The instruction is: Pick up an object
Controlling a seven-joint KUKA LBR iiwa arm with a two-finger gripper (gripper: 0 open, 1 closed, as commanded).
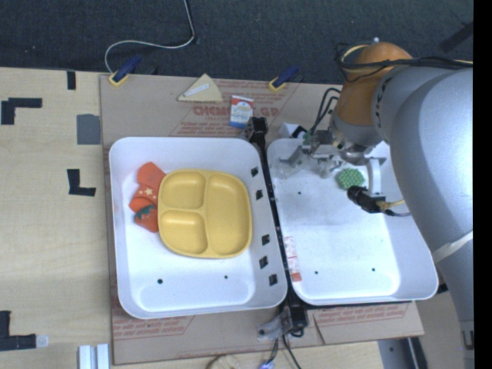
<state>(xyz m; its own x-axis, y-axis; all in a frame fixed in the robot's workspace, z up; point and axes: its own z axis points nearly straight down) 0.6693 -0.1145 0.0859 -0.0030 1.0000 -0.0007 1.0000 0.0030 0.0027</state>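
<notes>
My gripper (301, 157) hangs low over the back left part of the right bin (346, 267), below the orange band (367, 83) of the arm. A small green object (350, 177) lies in that bin just right of the gripper, apart from it. In the left bin (192, 290) a yellow divided plate (206, 211) lies flat. Orange and red toy pieces (146, 197) sit against the plate's left side. I see nothing held in the gripper.
A small red, white and blue box (241, 112) and a pale triangular piece (201, 90) rest on the cardboard behind the bins. The black divider (267, 206) runs between the bins. The arm's grey body (430, 152) covers the right bin's far right side.
</notes>
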